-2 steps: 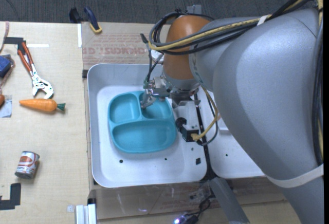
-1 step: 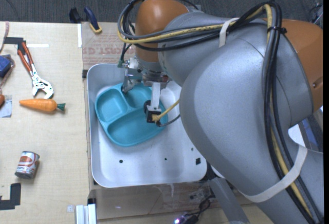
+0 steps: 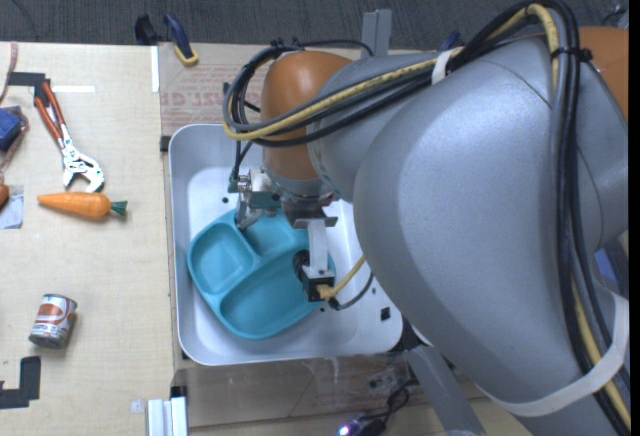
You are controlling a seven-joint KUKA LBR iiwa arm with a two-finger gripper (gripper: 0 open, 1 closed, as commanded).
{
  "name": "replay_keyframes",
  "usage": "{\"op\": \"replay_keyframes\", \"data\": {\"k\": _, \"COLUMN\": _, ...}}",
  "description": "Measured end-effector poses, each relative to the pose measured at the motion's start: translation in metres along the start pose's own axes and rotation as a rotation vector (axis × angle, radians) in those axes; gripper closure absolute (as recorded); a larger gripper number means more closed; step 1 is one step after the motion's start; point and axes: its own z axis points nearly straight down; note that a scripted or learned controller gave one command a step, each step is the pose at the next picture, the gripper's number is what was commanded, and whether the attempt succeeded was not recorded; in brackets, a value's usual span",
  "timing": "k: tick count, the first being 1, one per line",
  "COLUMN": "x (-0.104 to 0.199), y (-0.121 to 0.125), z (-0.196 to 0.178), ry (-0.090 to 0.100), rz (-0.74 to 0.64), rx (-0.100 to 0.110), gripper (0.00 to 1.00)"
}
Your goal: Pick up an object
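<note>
A teal divided plate (image 3: 245, 276) lies tilted in the white bin (image 3: 188, 186), filling most of its floor. My gripper (image 3: 272, 211) hangs low over the plate's upper right edge, under the orange wrist band (image 3: 295, 109). Its tip sits right at the plate's rim, and the wrist hides how it meets the plate. The grey arm covers the bin's right side and whatever lies there.
On the wooden bench to the left lie orange-handled pliers (image 3: 62, 136), a carrot (image 3: 78, 206) and a small can (image 3: 52, 318). A blue thing (image 3: 8, 130) sits at the far left edge. A small dark bit (image 3: 384, 314) lies on the bin floor at the right.
</note>
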Motion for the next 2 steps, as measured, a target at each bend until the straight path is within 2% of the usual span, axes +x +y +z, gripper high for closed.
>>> {"op": "replay_keyframes", "data": {"k": 1, "x": -0.045, "y": 0.027, "z": -0.048, "ry": 0.032, "rz": -0.003, "rx": 0.002, "gripper": 0.00}}
{"op": "replay_keyframes", "data": {"k": 2, "x": -0.004, "y": 0.006, "z": -0.005, "ry": 0.025, "rz": -0.084, "rx": -0.008, "gripper": 0.00}}
